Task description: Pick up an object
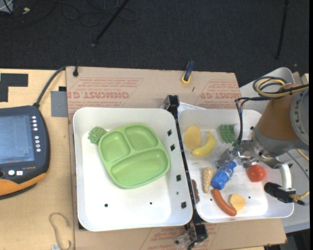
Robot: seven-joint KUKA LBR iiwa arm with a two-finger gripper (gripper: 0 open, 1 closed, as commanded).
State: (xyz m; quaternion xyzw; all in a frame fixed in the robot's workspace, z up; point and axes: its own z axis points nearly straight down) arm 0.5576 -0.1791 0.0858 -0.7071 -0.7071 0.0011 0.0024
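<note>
a: where's the claw [230,157] right now?

b: down in the right bin [274,210], low over the toys, just above the blue bottle [222,176]. the grey arm [279,124] comes in from the right.

a: is it gripping anything?

b: i cannot tell; the tip is a small blur of metal there.

a: what else lies in that bin?

b: a banana [205,147] and a yellow slice [192,136] near the top left, a green piece [228,133] beside them, a tomato [256,173] right of the bottle, a corn cob [207,179] just left of it, and a sausage [223,202] and a yellow wedge [237,201] near the front.

a: and the left bin [91,202]?

b: a green divided plate [134,154], with a green broccoli-like toy [96,134] touching its upper left corner.
</note>
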